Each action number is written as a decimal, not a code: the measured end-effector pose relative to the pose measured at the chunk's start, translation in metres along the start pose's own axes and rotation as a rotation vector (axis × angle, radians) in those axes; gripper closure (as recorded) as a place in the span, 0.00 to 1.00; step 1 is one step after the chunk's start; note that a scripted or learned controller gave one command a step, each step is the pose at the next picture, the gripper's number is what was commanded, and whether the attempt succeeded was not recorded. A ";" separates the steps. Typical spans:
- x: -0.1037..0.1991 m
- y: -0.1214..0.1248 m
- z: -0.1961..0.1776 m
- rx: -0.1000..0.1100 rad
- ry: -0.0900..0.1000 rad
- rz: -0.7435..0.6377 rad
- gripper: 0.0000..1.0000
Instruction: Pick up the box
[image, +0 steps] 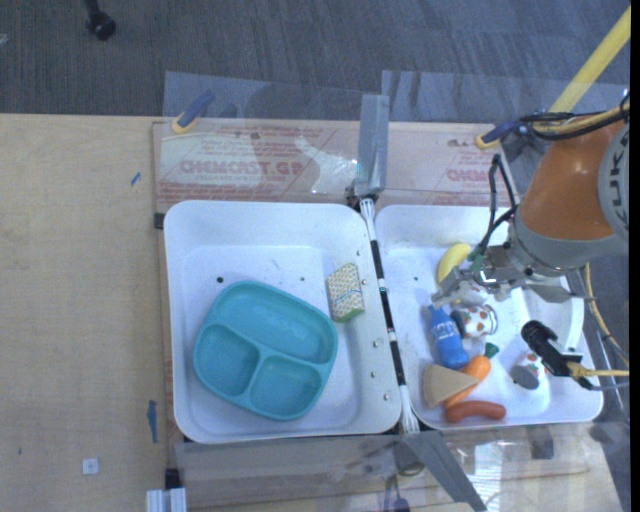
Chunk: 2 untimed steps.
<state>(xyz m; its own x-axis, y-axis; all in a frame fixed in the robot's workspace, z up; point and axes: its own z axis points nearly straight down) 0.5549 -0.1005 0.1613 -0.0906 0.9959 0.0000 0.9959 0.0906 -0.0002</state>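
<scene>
The box (345, 291) is small, with a yellow-green checked pattern. It lies in the left bin (190, 240) close to the bin's right wall, just right of a teal divided plate (263, 348). My gripper (462, 287) hangs low over the right bin (410, 235), between a yellow banana (451, 262) and a blue bottle (447, 337). It is well to the right of the box, across the wall between the bins. I see nothing held in it.
The right bin is crowded: a white-and-red toy (479, 320), an orange carrot (478, 368), a tan cheese wedge (446, 384), a red sausage (475, 410) and a small grey piece (527, 373). The arm's orange band (565, 195) looms over its back right.
</scene>
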 end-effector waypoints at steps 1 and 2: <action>0.000 0.000 0.000 0.000 0.000 0.000 0.00; 0.000 0.000 0.000 0.000 0.000 0.000 0.00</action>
<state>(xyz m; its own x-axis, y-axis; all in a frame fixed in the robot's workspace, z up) 0.5549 -0.1005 0.1613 -0.0906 0.9959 0.0000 0.9959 0.0906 -0.0002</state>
